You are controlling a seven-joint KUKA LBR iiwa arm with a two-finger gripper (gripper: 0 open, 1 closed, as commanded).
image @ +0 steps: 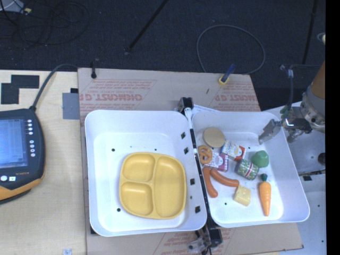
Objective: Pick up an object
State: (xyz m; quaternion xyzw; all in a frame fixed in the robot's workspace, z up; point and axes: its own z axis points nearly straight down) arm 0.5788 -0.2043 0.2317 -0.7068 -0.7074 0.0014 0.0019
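Nearest the camera, the front rims of two shallow white bins sit side by side on my worktop [53,217], which is covered under the bins by a printed cardboard sheet [159,89].

Left bin [101,142]: holds a yellow divided tray [153,185] with three compartments, lying flat near the bin's middle.

Right bin [295,195]: holds the candidate objects for picking. Toward the front, a toy carrot [264,194] lies lengthwise with its green top pointing away from the camera; just beside it on the left is a pale yellow cheese wedge [242,196]. Behind these, two orange sausages [224,179] lie close together, one slanted toward the bin divider. Further back sit a small green-labelled can [247,169], a round green item [260,158] touching or just beside it, a red-and-white packet [230,154], and a pretzel [204,154] near the divider. A tan disc [214,137] lies farthest back in this group.

My tool [268,132] hangs over the bin's far right corner, apart from every object and holding nothing; its grey fingers point into the bin, but I cannot tell whether they are spread or pressed together.

Left of the bins, a control pendant [18,153] with a lit screen rests on the worktop. Beyond the cardboard, cables [231,47] lie on dark carpet.
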